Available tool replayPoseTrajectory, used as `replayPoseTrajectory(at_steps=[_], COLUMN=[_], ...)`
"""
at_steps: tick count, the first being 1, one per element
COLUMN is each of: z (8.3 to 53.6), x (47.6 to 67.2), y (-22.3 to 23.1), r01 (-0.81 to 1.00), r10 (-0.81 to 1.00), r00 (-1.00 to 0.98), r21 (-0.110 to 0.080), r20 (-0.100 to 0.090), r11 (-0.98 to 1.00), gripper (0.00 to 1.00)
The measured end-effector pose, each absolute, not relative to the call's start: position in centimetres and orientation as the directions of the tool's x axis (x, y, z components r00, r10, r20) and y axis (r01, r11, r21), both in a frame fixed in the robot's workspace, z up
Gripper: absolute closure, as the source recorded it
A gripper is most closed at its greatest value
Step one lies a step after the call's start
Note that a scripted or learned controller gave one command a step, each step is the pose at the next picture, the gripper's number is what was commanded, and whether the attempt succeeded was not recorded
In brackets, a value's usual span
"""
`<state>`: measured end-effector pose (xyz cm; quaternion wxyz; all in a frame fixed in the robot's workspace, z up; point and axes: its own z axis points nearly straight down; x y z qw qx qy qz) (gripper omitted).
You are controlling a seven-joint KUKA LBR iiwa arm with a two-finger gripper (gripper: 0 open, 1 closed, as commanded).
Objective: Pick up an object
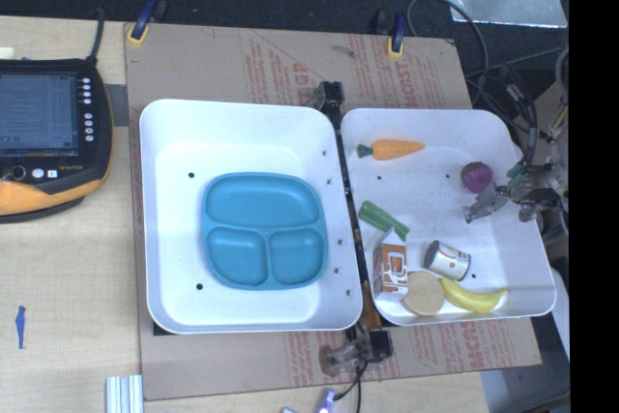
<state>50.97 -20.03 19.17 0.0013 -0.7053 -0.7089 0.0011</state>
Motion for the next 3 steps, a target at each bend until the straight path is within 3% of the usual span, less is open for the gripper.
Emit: replayPoseTrajectory(at_steps=[1, 2, 3], z=[12.7, 9.2, 12.1], x=[56.4, 61.0, 65.7], y=[-21.1, -18.7, -21.1], r01=[1.0, 1.0, 1.0], r10=[1.0, 1.0, 1.0], r00=[-0.009, -0.007, -0.006], r21=[-0.004, -0.003, -0.001], r20=[-0.002, -0.001, 0.0], r11=[0.009, 0.007, 0.006], gripper=[0.0, 0.0, 0.0])
